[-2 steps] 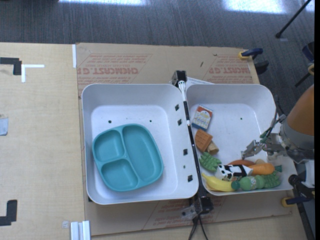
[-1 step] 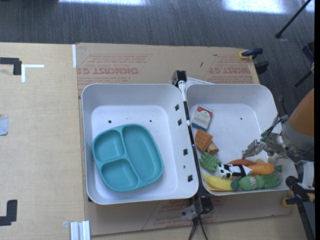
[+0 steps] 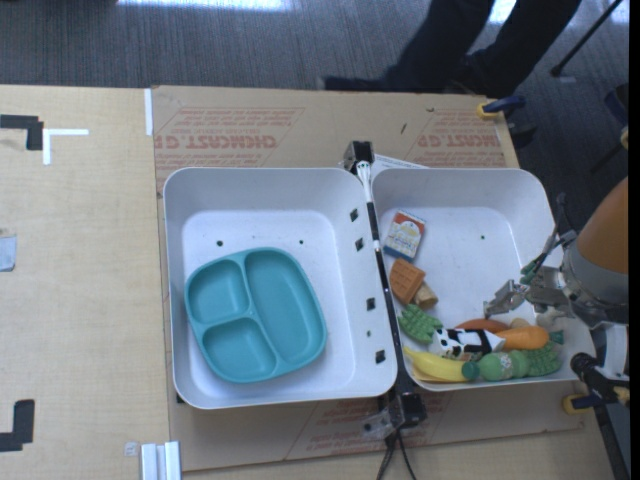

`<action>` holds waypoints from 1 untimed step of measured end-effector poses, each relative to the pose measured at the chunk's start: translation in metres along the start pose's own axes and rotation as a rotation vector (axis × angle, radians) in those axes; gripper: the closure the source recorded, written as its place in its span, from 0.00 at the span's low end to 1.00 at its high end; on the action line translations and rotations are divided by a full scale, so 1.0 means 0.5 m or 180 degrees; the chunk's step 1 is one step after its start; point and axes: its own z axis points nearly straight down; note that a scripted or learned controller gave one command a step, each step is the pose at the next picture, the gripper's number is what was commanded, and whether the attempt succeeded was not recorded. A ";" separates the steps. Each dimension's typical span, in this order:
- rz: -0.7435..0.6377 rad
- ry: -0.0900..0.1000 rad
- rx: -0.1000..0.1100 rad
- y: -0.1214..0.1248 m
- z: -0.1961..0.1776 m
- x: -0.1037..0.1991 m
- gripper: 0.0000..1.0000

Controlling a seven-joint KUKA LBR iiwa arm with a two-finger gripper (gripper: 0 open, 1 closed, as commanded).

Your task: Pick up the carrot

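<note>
The small orange toy carrot (image 3: 522, 338) lies on its side near the front right corner of the right shallow white bin (image 3: 470, 200). It is a smooth, tapered orange body, its length running roughly left to right, and its surface looks glossy like plastic. It sits in a tight cluster of toys along the bin's front wall: a black-and-white cow-patterned toy (image 3: 462, 343) touches its left end, a yellow plastic banana (image 3: 432, 366) lies in front of that, and green knobbly vegetable toys (image 3: 512, 365) lie just in front of the carrot. A thin red-orange piece (image 3: 480, 324) lies just behind the cow-patterned toy.

My jaws (image 3: 525, 298) hang just behind and slightly above the carrot, at the bin's right side; from this slanted view I cannot tell whether they are apart or together, and nothing shows between them. My grey wrist (image 3: 590, 293) with its orange band (image 3: 610, 230) reaches in over the bin's right rim.

Further back in the same bin stand a small printed carton (image 3: 404, 235) and a brown waffle-like block (image 3: 407, 281), with a leafy green toy (image 3: 418, 323) near the divider. The left white bin (image 3: 255, 190) holds a teal three-compartment plastic plate (image 3: 256, 314). Both bins rest on brown cardboard (image 3: 230, 128) on the pale wooden counter (image 3: 75, 298).
</note>
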 end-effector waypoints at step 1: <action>-0.1013 -0.0040 -0.0012 -0.003 -0.002 0.004 0.00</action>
